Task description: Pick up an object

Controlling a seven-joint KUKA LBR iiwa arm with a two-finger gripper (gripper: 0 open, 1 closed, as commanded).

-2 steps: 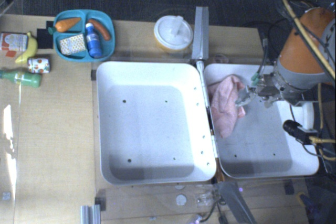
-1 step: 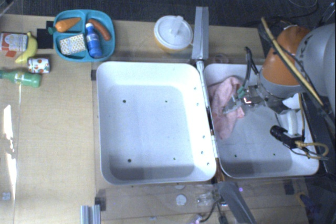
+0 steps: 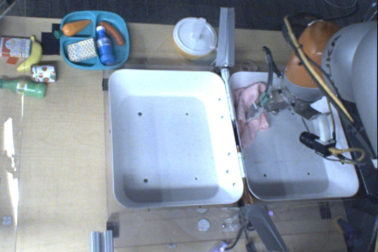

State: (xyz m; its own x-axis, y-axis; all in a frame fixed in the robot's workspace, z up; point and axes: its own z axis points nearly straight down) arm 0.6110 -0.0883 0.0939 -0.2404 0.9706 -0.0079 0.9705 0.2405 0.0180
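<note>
The hand [image 3: 261,104] sits on the pink cloth [image 3: 248,110] at the right bin's [image 3: 295,177] left wall; grip state unclear. Pinch a thick fold, lift straight up.

You've got the gripper [image 3: 261,104] down in the right bin [image 3: 295,177], right at the pink cloth [image 3: 249,110] bunched against that bin's left wall. The left bin [image 3: 171,186] sits alongside, and behind it on the bench there's a blue divided tray [image 3: 121,38] and a white lidded cup [image 3: 195,36].
</note>
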